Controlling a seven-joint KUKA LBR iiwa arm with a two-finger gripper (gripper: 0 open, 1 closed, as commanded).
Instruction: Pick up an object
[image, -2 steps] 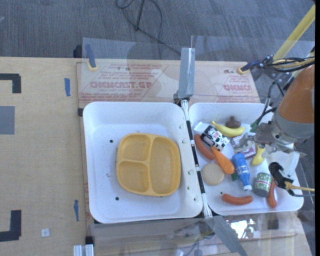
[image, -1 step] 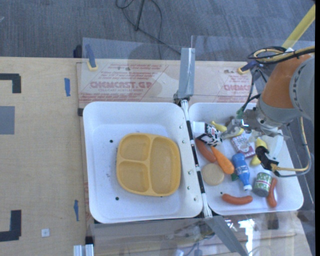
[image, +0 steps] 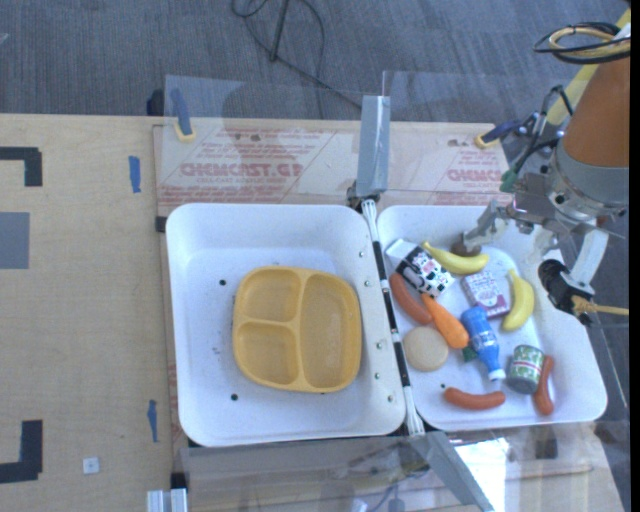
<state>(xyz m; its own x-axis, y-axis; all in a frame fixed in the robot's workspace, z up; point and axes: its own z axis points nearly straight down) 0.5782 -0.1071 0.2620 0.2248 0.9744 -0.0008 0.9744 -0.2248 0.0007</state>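
Reaching in beside the right bin (image: 592, 395), the grey arm (image: 590, 160) with its orange band hangs over the far corner of that bin. Its gripper (image: 520, 222) sits just above the bin's far rim, near a yellow banana (image: 456, 260). Nobody can tell how wide the gripper is, and nothing shows in its grip.

All the toys lie inside the right bin. The banana rests near the far rim. Beside it lies a black and white toy (image: 421, 271). An orange carrot (image: 446, 321) and a blue bottle (image: 485, 343) lie in the middle. A second banana (image: 520, 301) lies next to a small pink box (image: 487, 292). A green can (image: 524, 367) and a red sausage (image: 474, 399) sit near the close rim.

Next to the right bin, the left bin (image: 195, 300) holds a yellow tray (image: 297, 328).
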